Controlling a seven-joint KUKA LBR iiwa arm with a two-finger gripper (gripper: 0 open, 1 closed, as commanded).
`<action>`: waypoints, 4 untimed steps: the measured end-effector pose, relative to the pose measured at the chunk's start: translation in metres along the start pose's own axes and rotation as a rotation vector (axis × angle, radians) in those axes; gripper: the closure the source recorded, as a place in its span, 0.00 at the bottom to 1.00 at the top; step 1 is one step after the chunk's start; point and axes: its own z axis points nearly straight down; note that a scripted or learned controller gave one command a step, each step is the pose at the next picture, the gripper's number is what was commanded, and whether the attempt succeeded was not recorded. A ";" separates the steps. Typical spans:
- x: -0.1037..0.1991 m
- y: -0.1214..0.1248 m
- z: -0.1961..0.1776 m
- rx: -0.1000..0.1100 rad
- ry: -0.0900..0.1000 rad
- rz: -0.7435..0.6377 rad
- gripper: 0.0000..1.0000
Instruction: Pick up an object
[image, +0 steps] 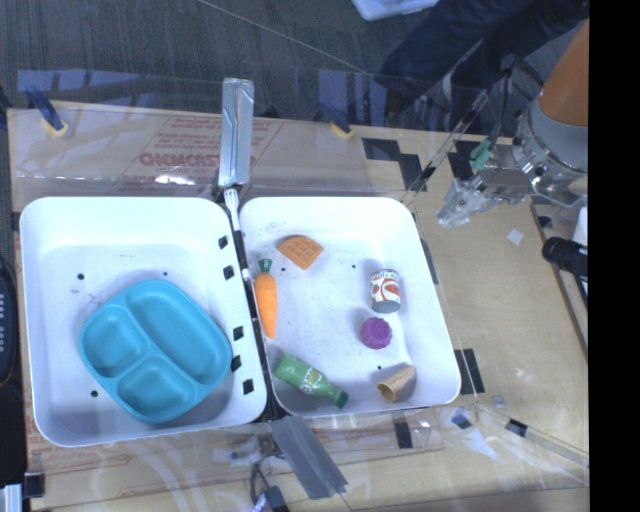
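Note:
The right bin (420, 250) holds several small items. A carrot (266, 303) lies along its left wall, and an orange bread slice (299, 250) sits near the back. A small can (386, 290) stands at the right, with a purple ball-like piece (376, 333) just in front of it. A tan cone (396, 382) and a green bottle (309, 379) lie near the front wall. My gripper (462, 203) hangs outside the bin, over the bench just past its far right corner. It is apart from every item.
A blue compartment tray (155, 347) fills much of the left bin (40, 300). A metal bar (236, 130) stands upright at the back between the bins. Bare tan bench (510, 320) lies to the right of the bins.

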 end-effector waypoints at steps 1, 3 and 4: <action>-0.011 0.022 -0.044 -0.009 -0.001 -0.005 1.00; -0.013 -0.078 -0.039 -0.009 -0.001 -0.002 1.00; -0.008 -0.085 0.047 -0.002 0.001 -0.004 1.00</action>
